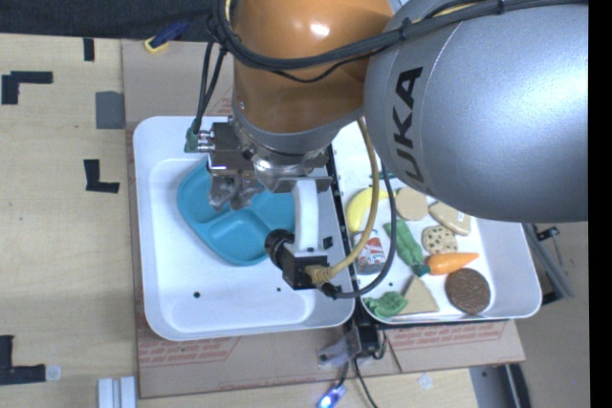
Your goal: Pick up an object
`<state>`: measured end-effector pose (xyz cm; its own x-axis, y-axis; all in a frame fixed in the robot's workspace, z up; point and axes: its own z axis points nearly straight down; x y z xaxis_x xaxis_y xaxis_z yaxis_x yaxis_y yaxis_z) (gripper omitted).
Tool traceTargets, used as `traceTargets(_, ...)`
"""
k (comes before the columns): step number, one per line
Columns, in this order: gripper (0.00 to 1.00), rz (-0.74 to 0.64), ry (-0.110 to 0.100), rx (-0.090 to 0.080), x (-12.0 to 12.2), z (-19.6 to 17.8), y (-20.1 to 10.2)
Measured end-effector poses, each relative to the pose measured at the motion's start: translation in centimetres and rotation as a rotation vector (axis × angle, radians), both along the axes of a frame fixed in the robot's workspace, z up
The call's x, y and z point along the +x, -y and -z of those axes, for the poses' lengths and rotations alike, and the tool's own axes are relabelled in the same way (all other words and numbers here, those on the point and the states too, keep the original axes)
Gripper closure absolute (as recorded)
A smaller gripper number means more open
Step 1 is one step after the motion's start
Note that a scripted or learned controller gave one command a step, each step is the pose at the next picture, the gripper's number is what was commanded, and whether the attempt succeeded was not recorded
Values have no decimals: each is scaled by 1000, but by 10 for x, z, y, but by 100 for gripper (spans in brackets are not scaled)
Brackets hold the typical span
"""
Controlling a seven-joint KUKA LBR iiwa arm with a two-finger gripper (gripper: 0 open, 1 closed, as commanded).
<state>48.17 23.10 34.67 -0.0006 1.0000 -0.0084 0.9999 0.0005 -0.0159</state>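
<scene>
A blue plastic dish (222, 229) lies in the left white bin (172, 301), toward its right side. My gripper (229, 194) hangs low over the dish's upper part, right at its surface; whether it touches the dish is not clear. The grey and orange wrist above it hides the back of the dish and the bin's far right corner. Nothing visibly hangs from the gripper.
The right bin (521, 301) holds several toy foods: a yellow lemon (360, 207), a green bean pod (406, 244), a spotted cracker (441, 239), a carrot (451, 262), a round brown cookie (469, 289) and a green leaf (387, 305). The arm covers that bin's back half.
</scene>
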Motion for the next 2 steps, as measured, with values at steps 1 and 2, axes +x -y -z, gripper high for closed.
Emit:
traceTargets(1,100,-2,26,14,2,-120,0)
traceTargets(2,100,6,4,2,5,-19,62)
